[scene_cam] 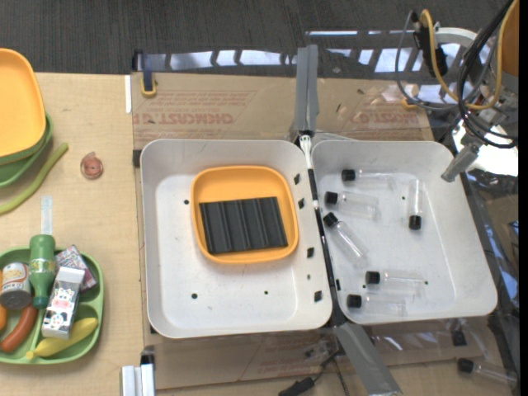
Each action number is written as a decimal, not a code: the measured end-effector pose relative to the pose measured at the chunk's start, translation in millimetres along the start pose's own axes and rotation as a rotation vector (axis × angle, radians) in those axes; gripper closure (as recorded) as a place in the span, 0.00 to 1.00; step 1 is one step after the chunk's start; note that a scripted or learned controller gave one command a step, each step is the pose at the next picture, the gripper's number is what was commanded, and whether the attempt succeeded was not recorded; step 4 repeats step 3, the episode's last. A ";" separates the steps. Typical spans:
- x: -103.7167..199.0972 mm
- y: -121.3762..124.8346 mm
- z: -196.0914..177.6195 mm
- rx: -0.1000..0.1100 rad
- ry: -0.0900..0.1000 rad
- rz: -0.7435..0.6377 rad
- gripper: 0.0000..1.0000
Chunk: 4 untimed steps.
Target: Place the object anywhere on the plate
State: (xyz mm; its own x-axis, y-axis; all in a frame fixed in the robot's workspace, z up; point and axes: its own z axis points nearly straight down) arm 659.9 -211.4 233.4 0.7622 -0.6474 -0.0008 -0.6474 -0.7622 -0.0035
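Camera view: the dark slab (244,225) already lies flat, centred on the orange plate (204,190) in the left bin (165,295), while the gripper (456,165), fingers' state untellable, should stay clear.

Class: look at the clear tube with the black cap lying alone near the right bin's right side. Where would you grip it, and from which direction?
Grip the capped tube mid-body, coming straight down, fingers closing across its width. It lies flat, running near to far, apart from the other tubes, so both long sides are free.
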 end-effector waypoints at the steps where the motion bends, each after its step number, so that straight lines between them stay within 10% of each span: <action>1: 3.6 4.2 -27.8 0.001 0.000 -0.275 0.00; 2: 5.0 5.8 -4.0 0.001 0.000 -0.507 0.00; 4: 5.0 5.6 -28.2 0.002 0.000 -0.507 0.00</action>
